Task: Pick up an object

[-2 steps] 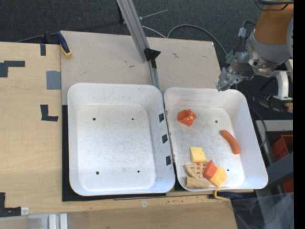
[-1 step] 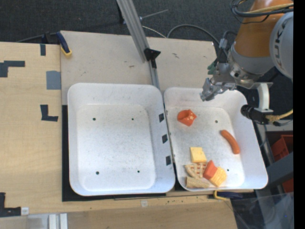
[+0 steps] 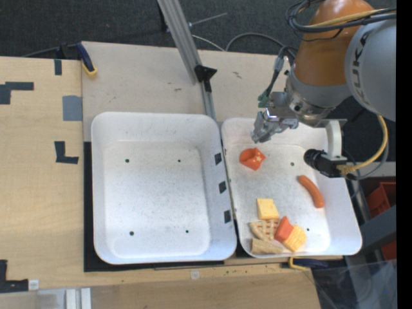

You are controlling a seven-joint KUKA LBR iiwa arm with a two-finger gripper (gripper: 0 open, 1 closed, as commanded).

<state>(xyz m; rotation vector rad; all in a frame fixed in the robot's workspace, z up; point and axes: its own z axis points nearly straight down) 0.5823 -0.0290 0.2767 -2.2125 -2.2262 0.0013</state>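
My gripper (image 3: 262,132) hangs over the back of the right bin (image 3: 335,237), just above and slightly right of a small red-orange block (image 3: 252,158). The block lies on the bin floor, apart from the gripper. An orange sausage-shaped piece (image 3: 311,190) lies toward the bin's right side. Near the front sit a yellow square piece (image 3: 267,208), a waffle-like tan piece (image 3: 262,229) and an orange-and-yellow piece (image 3: 290,234), packed close together.
The left bin (image 3: 103,172) stands beside the right one, with a raised divider between them. A slanted metal post (image 3: 183,37) rises behind the bins. A black fitting (image 3: 320,161) on the arm hangs over the right bin's right side.
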